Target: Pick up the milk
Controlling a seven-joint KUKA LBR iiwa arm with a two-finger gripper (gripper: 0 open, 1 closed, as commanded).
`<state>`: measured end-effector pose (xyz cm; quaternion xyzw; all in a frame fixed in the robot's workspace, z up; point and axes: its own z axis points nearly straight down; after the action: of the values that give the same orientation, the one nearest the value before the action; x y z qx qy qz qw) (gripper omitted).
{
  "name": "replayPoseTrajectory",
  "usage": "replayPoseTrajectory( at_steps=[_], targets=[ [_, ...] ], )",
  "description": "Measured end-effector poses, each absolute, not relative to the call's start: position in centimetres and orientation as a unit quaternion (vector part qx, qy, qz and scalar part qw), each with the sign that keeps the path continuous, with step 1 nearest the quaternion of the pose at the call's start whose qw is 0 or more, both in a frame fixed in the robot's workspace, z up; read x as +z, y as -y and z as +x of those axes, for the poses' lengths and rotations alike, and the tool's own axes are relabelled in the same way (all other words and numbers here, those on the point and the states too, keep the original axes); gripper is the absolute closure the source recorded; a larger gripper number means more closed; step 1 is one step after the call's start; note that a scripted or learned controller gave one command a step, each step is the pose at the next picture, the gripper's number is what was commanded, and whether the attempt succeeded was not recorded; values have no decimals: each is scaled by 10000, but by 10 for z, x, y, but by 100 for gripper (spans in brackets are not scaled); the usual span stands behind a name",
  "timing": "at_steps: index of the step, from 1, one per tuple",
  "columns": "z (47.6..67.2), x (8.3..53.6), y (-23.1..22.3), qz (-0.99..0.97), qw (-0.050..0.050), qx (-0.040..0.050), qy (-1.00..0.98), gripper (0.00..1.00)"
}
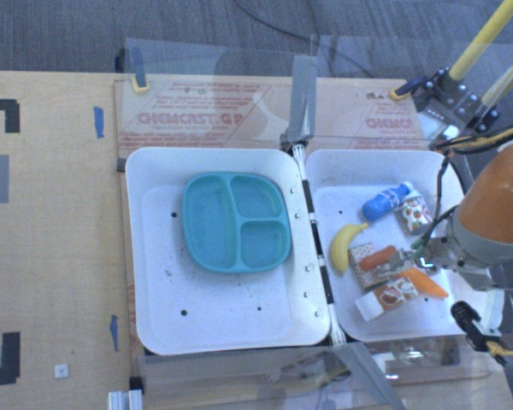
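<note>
- The pincer (425, 257) sits low in the right bin (325, 178), in among the clutter; how wide it stands, I cannot tell from here.
- The milk (392, 295), a small carton, lies on its side just below the pincer, beside a carrot (429, 285).
- Banana (345, 244), blue bottle (385, 201) and a small can (414, 214) sit nearby.
- Left bin (145, 229) holds a teal divided plate (236, 221).
- Pale wooden table (51, 229), grey carpet (68, 15) behind.
</note>
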<state>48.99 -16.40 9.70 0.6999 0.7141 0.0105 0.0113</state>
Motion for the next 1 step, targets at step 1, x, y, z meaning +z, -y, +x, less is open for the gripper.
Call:
replayPoseTrajectory(
  at_steps=[1],
  targets=[
    [487,104,167,7016,111,74,-7125,100]
  ],
)
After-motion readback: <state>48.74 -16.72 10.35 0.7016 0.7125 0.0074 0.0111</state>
